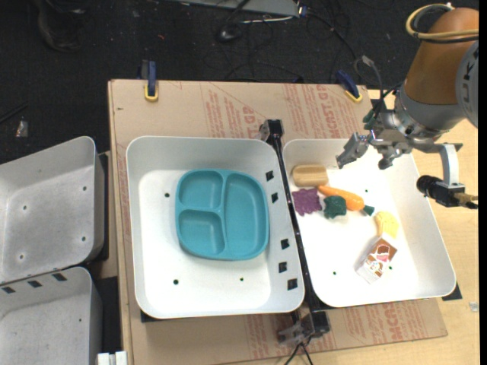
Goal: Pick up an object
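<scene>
Gripper: the gripper [372, 153] hung spread wide and clasping nothing above the right bin's [426, 280] far edge.
Objects: bread roll [310, 176], purple piece [306, 201], carrot [342, 197], green piece [335, 210], yellow piece [386, 223] and small carton [378, 261] lay just left and nearer.
Room: bare white floor stretched along the right bin's near side.
Left bin: a teal divided tray [223, 214] sat inside.
</scene>
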Robot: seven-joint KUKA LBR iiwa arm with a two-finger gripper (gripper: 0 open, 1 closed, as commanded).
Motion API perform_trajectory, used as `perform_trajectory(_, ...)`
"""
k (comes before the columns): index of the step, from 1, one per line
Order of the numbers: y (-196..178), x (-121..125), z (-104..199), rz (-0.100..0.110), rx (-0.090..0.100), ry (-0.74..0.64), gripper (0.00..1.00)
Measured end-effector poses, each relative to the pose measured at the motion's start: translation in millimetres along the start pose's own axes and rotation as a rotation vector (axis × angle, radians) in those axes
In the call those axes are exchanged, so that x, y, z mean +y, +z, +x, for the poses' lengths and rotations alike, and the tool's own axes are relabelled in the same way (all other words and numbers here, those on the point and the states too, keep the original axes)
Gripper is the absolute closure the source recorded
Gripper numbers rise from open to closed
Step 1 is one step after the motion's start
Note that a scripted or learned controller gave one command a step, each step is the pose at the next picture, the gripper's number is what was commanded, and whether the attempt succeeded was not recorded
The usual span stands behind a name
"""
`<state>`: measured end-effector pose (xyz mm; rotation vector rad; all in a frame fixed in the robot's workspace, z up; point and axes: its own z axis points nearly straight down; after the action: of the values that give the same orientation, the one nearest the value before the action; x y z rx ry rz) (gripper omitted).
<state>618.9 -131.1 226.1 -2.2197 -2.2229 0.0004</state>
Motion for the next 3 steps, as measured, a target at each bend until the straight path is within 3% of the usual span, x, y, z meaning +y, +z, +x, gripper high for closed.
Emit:
perform_trajectory(2, 123.6, 3.0, 5.9, 0.004, 0.001, 0.0, 0.0)
perform_trajectory(3, 133.9, 3.1, 6.2, 0.001, 0.0, 0.002, 0.0)
